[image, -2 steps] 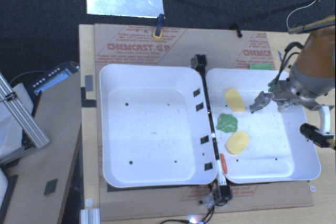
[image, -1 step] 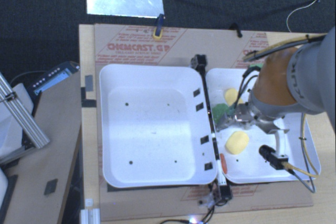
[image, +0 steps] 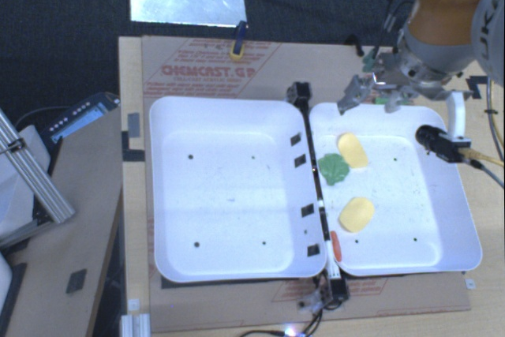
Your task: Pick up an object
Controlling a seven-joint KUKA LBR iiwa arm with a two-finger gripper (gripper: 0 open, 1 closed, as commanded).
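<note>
- Left bin (image: pixel 229 185): shallow white tray lying well left of the fingers, showing only small dark specks on its floor.
- Divider (image: pixel 312 185): dark clips running down the seam where the two bins are touching, with a small orange-red item (image: pixel 336 247) lying at its near end, far below the fingers.
- Right bin (image: pixel 442 249): shallow white tray sitting directly below the fingers, holding three objects.
- Green object (image: pixel 333 168): crumpled, lying by the bin's left wall, below and slightly left of the fingers, touching the upper yellow piece.
- Upper yellow object (image: pixel 352 151): oval, lying just below the fingers.
- Lower yellow object (image: pixel 357 214): oval, lying apart, further below.
- Gripper (image: pixel 364 93): hanging over the bin's far rim, above the objects; whether its fingers are spread or closed cannot be told, and nothing is showing between them.
</note>
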